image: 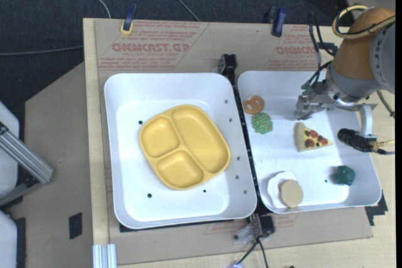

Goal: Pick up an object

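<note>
The right bin (276, 88) holds several small items: a brown pretzel (254, 104), a green broccoli floret (262, 123), a pizza slice (311, 137), a dark teal lump (343, 176) and a tan round biscuit on a white disc (287, 191). My gripper (306, 108) hangs over the back of the right bin, just above the pizza slice's tip and to the right of the pretzel. Nothing shows between its fingers.
The left bin (125, 97) holds a yellow three-compartment plate (183, 146). Blue clamps (128, 17) sit on the cardboard base's back edge. The arm's grey and orange wrist (358, 59) rises over the right bin's back right corner.
</note>
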{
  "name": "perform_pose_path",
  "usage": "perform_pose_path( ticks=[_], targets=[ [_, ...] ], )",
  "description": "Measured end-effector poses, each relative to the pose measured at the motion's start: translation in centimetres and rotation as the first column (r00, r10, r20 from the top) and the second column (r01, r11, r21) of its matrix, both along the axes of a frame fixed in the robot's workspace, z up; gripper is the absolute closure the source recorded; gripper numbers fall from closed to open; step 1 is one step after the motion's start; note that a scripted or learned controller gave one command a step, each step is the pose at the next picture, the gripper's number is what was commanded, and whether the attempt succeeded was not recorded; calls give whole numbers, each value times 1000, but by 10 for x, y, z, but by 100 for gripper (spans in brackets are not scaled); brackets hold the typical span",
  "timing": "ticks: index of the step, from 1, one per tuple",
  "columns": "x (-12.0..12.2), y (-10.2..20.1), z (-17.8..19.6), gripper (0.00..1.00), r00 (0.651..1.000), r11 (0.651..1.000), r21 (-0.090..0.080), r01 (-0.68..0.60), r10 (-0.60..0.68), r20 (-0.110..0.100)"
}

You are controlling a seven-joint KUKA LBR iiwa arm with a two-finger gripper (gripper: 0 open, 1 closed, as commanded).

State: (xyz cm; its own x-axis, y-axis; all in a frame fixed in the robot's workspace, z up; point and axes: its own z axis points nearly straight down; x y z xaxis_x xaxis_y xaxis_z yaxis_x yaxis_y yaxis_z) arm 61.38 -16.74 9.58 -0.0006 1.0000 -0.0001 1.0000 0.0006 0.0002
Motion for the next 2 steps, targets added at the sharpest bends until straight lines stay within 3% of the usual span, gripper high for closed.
perform_pose_path(
  ticks=[2],
  targets=[
    [8, 16, 104, 100, 1000, 1000, -2, -1, 1, 8]
  ],
)
